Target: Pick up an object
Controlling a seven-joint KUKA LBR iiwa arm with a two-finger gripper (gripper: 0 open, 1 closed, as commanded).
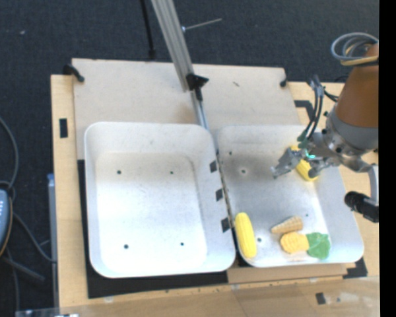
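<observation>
My gripper point(298, 167) hangs over the upper right part of the right bin point(264, 144), on the grey arm with its orange band point(360, 91). A small yellow object point(307, 171) sits right at the gripper's tip, partly covered by it; I cannot tell whether it is held or lying on the bin floor. Along the bin's front edge lie a long yellow corn cob point(245, 235), a tan wedge-shaped piece point(287, 226), and a short yellow cob point(293, 243) next to a green leafy piece point(319, 245).
The left bin point(152, 197) stands beside the right one, with a raised divider rim point(219, 190) between them. A slanted aluminium post point(175, 38) rises from the back of the bench. Cables run by the arm at the right.
</observation>
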